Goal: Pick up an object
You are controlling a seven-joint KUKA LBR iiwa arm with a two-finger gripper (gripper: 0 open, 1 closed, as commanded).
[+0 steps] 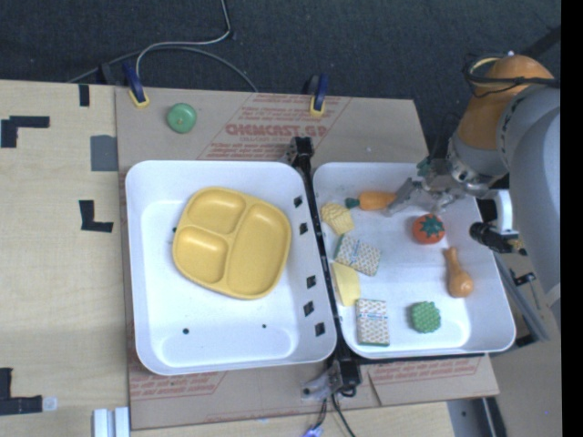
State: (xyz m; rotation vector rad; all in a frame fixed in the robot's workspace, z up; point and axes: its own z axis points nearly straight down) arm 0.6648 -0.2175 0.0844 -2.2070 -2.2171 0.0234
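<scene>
Gripper (412, 198): metal, two thin fingers spread apart, nothing between them; low over upper part of right bin (483, 330), one fingertip (393, 204) just beside orange carrot-shaped toy (375, 200), other fingertip near red tomato (429, 229).

Right bin: shallow, white, smooth plastic with rounded rim. Holds tomato at upper right; glossy brown drumstick-shaped toy (456, 273) near right wall; green knobbly round piece (424, 317) near front edge; patterned wafer block (373, 322) at front left; patterned flat square (359, 257), yellow wedge (336, 217) and pale yellow slab (347, 283) crowded along left wall. Bare floor open in middle, between flat square and drumstick.

Left bin (150, 271): same make, holding yellow divided plate (231, 241) with three compartments, rounded corners, tilted. Wide bare margin along front.

Cardboard sheet (273, 126) beneath both bins, clamped at back edge. Green ball (181, 117) resting on cardboard, well apart from bins.
</scene>
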